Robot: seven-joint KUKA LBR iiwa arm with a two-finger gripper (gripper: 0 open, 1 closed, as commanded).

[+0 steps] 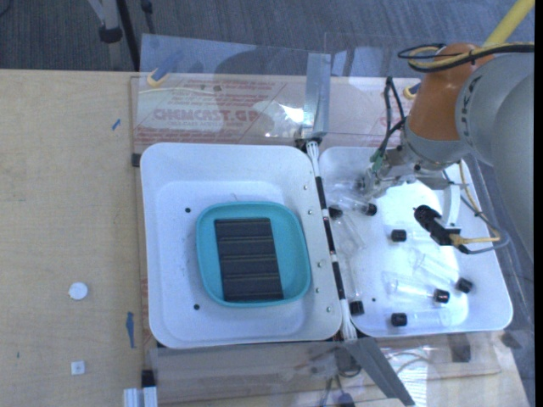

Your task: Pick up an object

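My gripper (374, 179) hangs low over the back left part of the right white bin (488, 312), below the orange band of the arm. Several clear plastic vials with black caps lie scattered in that bin. One vial (355, 203) lies just below the gripper, its cap pointing right. Another cap (398, 235) sits near the bin's middle, and two clear vials (420, 291) lie toward the front. Nothing is visibly held.
The left white bin (165, 176) holds a teal tray (293, 236) with a dark ridged insert (248, 259). A metal divider (324, 219) separates the bins. A clear sheet and cardboard stand behind them. The wooden bench extends to the left.
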